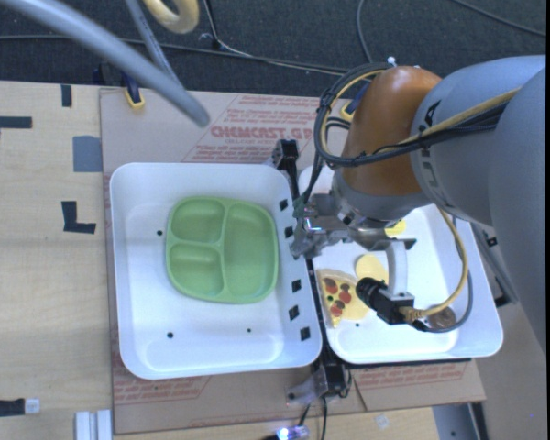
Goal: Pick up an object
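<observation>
Looking down from above, we see the grey arm (495,136) and its glossy orange band (390,126) hiding the far half of the right white bin (422,348). The gripper (310,236) sits at the wall between the bins, and we cannot tell whether it is open or closed. A flat toy pizza slice (337,296) lies just near of the gripper, with a rounded yellow piece (370,266) beside it, partly covered. In the left white bin (137,337) lies a smooth green divided plate (223,248), with bare floor all round it.

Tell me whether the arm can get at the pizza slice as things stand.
Probably yes. The pizza slice lies uncovered in the right bin, close to the arm, with nothing on top; a yellow piece sits beside it.
</observation>
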